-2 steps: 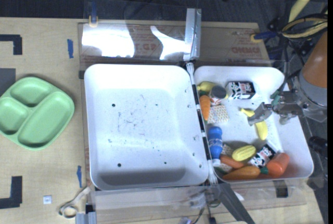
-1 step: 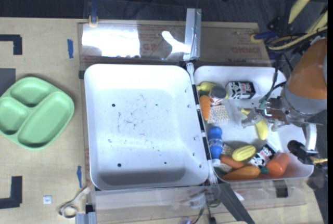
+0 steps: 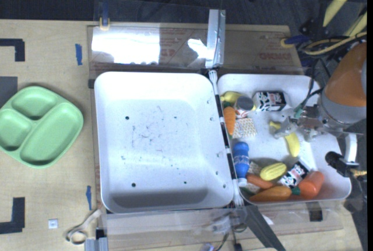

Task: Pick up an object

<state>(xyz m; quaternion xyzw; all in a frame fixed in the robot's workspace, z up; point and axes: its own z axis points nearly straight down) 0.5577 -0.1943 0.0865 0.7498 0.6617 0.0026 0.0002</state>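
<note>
Seemingly bare gripper point(image 3: 291, 123) above right bin point(image 3: 256, 82), near yellow piece point(image 3: 292, 144)

A: The arm point(image 3: 349, 89) runs off the right edge, so its upper part is cut away.
B: And the claw point(image 3: 304, 122)?
A: Too blurred and small to read.
B: The toys heaped in the right bin's point(image 3: 274, 80) near corner overlap, half hidden.

A grey arm point(image 3: 344, 98) (orange-banded) reaches over the right bin point(image 3: 303, 82), crowded with toy food, beside the left bin point(image 3: 157, 139); a green divided plate point(image 3: 38, 126) sits on the bench point(image 3: 46, 46).
</note>
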